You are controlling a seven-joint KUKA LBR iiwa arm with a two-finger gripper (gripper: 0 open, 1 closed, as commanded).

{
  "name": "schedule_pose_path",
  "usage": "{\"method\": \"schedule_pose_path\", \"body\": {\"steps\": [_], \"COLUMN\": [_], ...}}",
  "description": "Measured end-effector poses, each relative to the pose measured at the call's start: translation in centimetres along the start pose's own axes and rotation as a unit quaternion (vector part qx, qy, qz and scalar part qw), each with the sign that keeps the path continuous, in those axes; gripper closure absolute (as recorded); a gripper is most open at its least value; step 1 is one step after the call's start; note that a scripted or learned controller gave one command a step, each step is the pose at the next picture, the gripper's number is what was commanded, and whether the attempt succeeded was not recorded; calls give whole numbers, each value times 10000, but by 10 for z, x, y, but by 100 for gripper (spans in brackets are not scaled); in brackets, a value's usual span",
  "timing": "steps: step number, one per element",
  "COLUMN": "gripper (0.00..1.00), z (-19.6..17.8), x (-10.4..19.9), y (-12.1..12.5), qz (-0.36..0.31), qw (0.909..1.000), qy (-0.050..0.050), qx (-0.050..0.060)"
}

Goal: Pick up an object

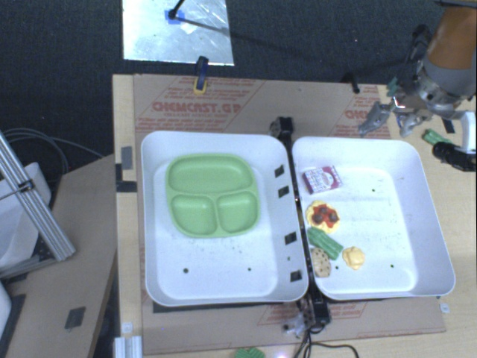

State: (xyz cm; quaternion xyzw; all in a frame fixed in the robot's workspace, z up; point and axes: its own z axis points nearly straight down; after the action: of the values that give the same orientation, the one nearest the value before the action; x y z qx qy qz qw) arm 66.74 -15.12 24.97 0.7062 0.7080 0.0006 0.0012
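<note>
Plastic toy foods cluster in the right bin (417, 200): flat maroon packet (321, 178), round pizza (323, 215), green pickle (326, 241), all toward seven o'clock from the spread-fingered, empty gripper (389, 116).

Light is bright and even across the scene, falling from above. The two white bins, left (216, 274) and right (387, 237), are close to overexposed, with their floors washed pale and their rims barely shaded. Shadows are soft and short: a faint one rings the green divided tray (212, 194), and the small items in the right bin cast almost none. The metal sheet (177, 21) at the top shows mottled glare. The dark floor (59, 66) around the table (246, 99) stays dim and grainy. Focus is fair in the centre; the arm (451, 43) at the upper right looks softly blurred. Overall resolution is low, and fine print smears.
</note>
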Motion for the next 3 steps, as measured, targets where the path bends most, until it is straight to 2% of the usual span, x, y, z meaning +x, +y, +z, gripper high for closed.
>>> {"method": "schedule_pose_path", "body": {"steps": [1, 2, 3], "gripper": [0, 0, 100], "z": [56, 168, 147], "x": [48, 26, 27], "y": [1, 2, 6], "qz": [-28, 25, -2], "qw": [10000, 10000, 10000], "qy": [15, 18, -2], "qx": [22, -12, -77]}}
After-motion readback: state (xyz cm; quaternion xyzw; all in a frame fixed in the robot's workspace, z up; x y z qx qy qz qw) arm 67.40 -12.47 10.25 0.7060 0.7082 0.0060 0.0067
